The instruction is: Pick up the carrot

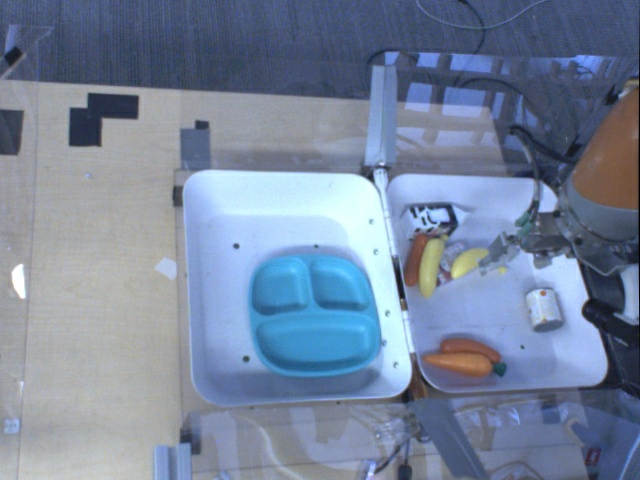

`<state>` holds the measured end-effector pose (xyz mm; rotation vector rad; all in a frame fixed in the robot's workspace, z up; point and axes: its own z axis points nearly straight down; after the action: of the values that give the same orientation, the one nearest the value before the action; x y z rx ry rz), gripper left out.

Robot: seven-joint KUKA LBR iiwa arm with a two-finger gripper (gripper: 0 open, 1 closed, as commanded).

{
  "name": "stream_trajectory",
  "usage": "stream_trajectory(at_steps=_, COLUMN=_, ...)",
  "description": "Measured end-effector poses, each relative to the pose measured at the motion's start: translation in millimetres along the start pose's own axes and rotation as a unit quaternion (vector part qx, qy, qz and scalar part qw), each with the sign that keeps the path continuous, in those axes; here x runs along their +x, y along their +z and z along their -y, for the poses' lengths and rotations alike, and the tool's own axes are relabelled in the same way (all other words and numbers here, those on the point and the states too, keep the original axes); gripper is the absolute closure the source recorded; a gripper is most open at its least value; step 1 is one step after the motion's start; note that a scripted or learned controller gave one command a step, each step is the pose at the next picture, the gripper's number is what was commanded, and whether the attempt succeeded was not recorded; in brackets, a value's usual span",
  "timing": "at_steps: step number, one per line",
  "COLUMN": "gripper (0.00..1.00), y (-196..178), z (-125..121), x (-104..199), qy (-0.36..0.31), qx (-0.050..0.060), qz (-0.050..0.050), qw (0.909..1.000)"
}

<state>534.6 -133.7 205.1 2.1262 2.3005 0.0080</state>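
gripper [500, 253]: state cannot tell, beside lemon [468, 262] | carrot [462, 363]: well apart, bin's near edge

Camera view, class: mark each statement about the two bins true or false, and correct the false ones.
1. The carrot lies in the right bin. True.
2. The blue tray sits in the right bin. False: it sits in the left bin.
3. The claw holds the carrot. False: the carrot lies on the bin floor, apart from the claw.
4. A banana lies in the right bin. True.
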Motion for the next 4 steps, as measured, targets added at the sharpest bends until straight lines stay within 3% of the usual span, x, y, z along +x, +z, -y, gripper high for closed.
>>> stream_trajectory(at_steps=1, gripper=0.0, y=115.5, z=37.0, x=17.5, qy=-0.134, qx=-0.001, qz=0.0, qw=0.991)
stream_trajectory(at_steps=2, gripper=0.0, y=116.3, z=-58.2, x=36.6, qy=-0.178, qx=-0.003, qz=0.0, qw=0.984)
stream_trajectory(at_steps=3, gripper=0.0, y=117.1, z=-72.5, x=34.1, qy=-0.167, qx=0.002, qz=-0.001, qw=0.986)
stream_trajectory(at_steps=4, gripper=0.0, y=120.9, z=-117.0, x=-19.4, qy=-0.207, qx=0.011, qz=-0.006, qw=0.9782)
